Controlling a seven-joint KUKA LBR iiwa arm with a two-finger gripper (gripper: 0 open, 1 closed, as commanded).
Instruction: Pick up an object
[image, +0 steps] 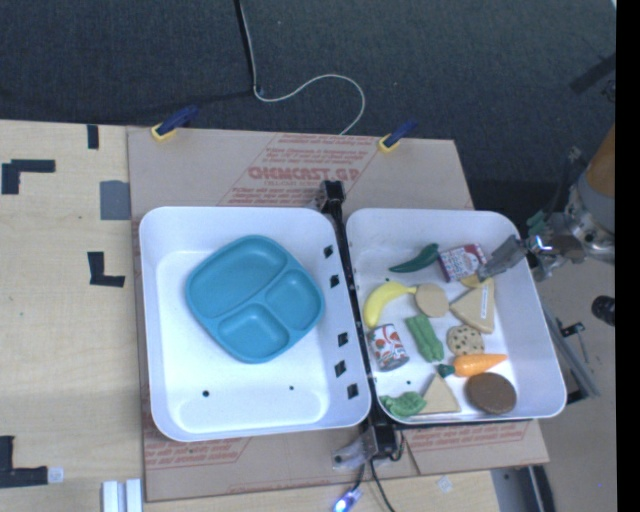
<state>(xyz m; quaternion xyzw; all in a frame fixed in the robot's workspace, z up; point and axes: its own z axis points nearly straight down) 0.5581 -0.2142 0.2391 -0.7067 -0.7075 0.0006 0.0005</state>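
The right bin (530, 300) holds several toy foods: a yellow banana (385, 298), a dark green pepper (413, 260), a red and white packet (460, 262), a cheese wedge (478, 308), an orange carrot (478, 364), a brown round patty (491, 392) and a small can (388, 347). My gripper (494, 267) reaches in from the right over the bin's upper right part. Its tip is beside the packet and just above the cheese wedge. I see nothing lifted off the bin floor.
In the left bin (160, 300) lies a blue divided plate (254, 297). A black hinge strip (345, 300) runs between the bins. Both bins stand on a cardboard sheet (290, 170), with a white cable (300, 90) behind it.
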